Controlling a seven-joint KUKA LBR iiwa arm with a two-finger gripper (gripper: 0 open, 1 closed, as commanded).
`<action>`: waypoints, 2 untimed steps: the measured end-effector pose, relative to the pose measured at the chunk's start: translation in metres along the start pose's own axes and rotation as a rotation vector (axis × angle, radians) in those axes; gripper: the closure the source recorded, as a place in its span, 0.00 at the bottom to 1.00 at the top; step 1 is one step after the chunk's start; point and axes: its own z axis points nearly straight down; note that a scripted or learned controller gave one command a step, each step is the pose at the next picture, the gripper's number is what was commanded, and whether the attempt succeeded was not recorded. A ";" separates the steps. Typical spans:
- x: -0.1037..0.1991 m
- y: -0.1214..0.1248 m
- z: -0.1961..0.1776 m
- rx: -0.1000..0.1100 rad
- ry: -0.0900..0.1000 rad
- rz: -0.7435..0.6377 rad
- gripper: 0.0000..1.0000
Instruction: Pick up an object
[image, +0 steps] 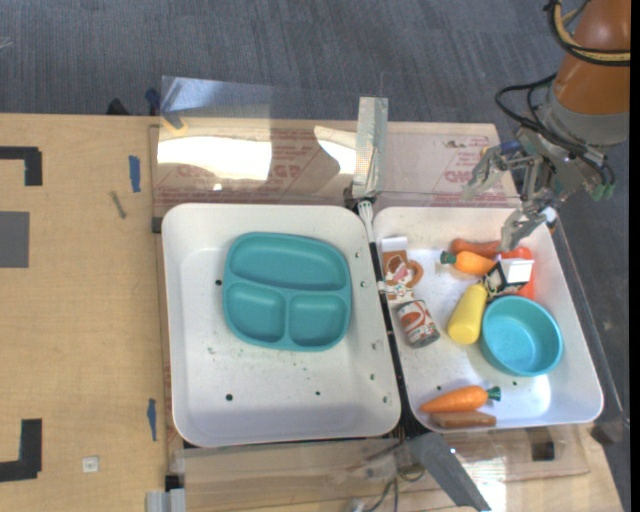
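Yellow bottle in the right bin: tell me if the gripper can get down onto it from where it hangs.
Probably yes. The yellow bottle lies uncovered, top side open, though the blue bowl touches one side. The gripper hangs nearby above the bin's far end.

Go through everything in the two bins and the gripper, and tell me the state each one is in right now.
Teal divided plate: flat, right way up, in left bin.
Teal bowl: upright, in right bin.
Yellow bottle: lying down, beside the bowl.
Carton: lying on its side.
Front carrot: lying flat.
Back carrot: lying flat.
Gripper: above the right bin's far edge, holding nothing visible.
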 end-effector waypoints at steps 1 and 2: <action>0.007 -0.013 0.165 -0.005 0.007 0.097 0.00; 0.055 0.009 0.170 -0.002 0.002 0.128 0.00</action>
